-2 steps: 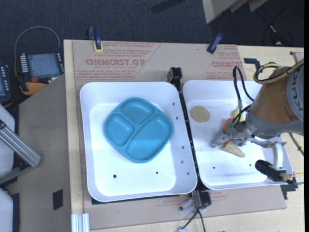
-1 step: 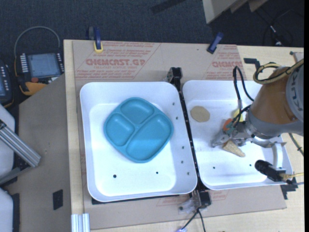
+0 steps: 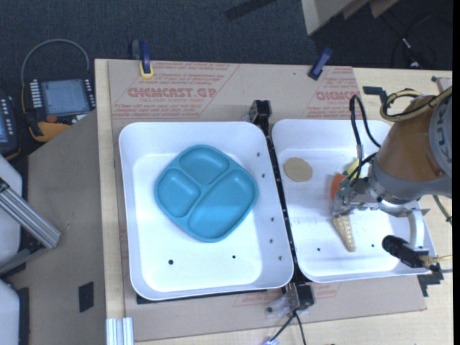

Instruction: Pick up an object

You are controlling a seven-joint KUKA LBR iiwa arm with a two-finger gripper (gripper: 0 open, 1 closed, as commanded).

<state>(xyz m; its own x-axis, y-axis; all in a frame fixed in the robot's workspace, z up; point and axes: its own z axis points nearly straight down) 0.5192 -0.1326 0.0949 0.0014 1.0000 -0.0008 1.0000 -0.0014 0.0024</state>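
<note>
Down in the right-hand bin (image 3: 316,264), toward the right of the frame, my tool (image 3: 343,205) sits low over the white floor, with my grey and orange arm (image 3: 410,153) coming in from the right edge above it. Whether it is spread or pressed together, I cannot tell; the wrist hides most of it.

Just below the tool lies a tan cone-shaped object (image 3: 345,232), pointing toward the lower right; its upper end is right at the tool, though I cannot tell if they touch. A small orange object (image 3: 336,185) shows just beside the tool on its upper left, partly hidden by it. Further to the upper left in the same bin rests a round tan disc (image 3: 297,169), apart from the tool.

The left-hand bin (image 3: 144,264) holds a blue divided plate (image 3: 207,192), lying flat near its middle. Both bins sit on a cardboard-covered counter (image 3: 215,92) with red lettering.
</note>
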